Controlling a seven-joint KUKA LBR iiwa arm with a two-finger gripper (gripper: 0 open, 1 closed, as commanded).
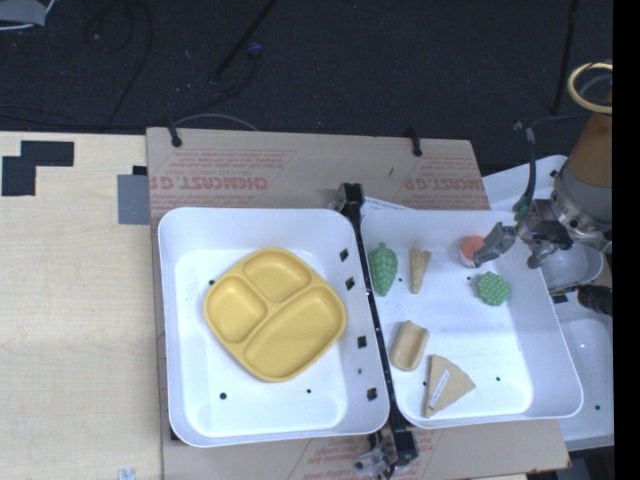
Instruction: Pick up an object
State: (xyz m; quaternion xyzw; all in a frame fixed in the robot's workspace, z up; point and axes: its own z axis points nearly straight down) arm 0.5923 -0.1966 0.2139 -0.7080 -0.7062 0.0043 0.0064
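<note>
The yellow plate fills the left bin. The right bin holds the food pieces, well apart and so easy to reach. The gripper, jaws spread, holds nothing beside the orange piece, above the green piece.

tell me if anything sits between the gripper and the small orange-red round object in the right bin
Nothing visible does. The gripper hangs at the right bin's upper right, and the small orange-red round object lies just to its left, one dark finger reaching close to it. The bumpy green round object lies below, off that line.
</note>
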